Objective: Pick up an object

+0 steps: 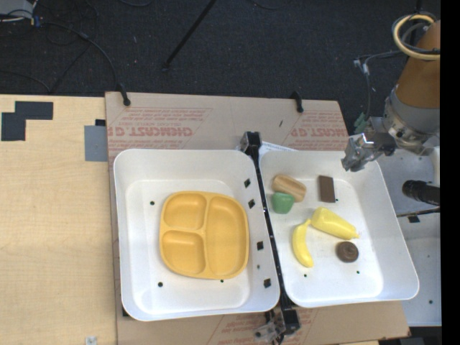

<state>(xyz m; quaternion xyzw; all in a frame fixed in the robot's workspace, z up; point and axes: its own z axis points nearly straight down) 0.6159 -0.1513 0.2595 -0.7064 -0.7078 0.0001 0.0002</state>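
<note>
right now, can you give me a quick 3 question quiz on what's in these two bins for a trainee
1. True or false: the yellow divided plate lies in the left bin.
2. Which item lies nearest the front edge of the right bin? A) tan bread roll B) round brown cookie C) green item
3. Fill in: the banana lies directly beside the yellow ____.

Key
1. True.
2. B; the roll and green item lie toward the back, near the divider.
3. Corn cob. The tool sits over the right bin's back right corner, near the brown chocolate bar.
</note>
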